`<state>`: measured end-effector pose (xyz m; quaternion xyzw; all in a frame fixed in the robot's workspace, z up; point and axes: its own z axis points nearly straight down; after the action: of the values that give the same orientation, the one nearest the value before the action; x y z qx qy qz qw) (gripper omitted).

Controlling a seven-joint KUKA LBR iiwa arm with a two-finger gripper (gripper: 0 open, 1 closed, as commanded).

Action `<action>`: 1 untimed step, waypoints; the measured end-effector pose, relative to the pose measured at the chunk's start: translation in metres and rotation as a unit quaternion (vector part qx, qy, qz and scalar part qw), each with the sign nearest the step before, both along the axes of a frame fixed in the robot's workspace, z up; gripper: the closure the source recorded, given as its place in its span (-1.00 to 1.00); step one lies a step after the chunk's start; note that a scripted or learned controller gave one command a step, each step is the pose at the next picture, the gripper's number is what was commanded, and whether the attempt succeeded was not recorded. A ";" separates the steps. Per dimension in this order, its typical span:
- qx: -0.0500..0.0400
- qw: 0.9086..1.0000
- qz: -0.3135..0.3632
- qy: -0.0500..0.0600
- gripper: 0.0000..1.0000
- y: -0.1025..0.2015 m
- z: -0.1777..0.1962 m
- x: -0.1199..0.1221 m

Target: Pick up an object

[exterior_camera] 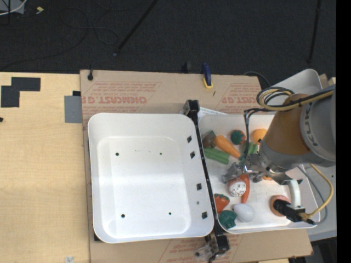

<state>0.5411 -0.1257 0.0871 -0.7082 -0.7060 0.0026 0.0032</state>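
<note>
so the left bin (pixel 143 177) is the biggest thing here, sitting on cardboard (pixel 140 95) next to the smaller-looking right bin (pixel 263 222), which has all the toys in it. The arm (pixel 300 130) comes in from the right and hangs low over that right bin, its orange band right above the wrist. The gripper (pixel 237 174) is down among the toys, can't tell if it's released or clenched on anything, too cluttered. Just beside it there's a carrot (pixel 226 144) and a green piece (pixel 216 155) up by the divider, a small round white clock-face thing (pixel 237 189) right under it, then a white egg (pixel 244 212) and a teal blob (pixel 227 218) near the front edge
</note>
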 end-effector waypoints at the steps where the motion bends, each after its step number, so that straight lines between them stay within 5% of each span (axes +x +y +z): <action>1: -0.001 1.000 0.004 -0.006 -1.00 0.002 0.001 0.099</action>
<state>0.6396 -0.1233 0.0884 -0.7057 -0.7085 -0.0011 -0.0016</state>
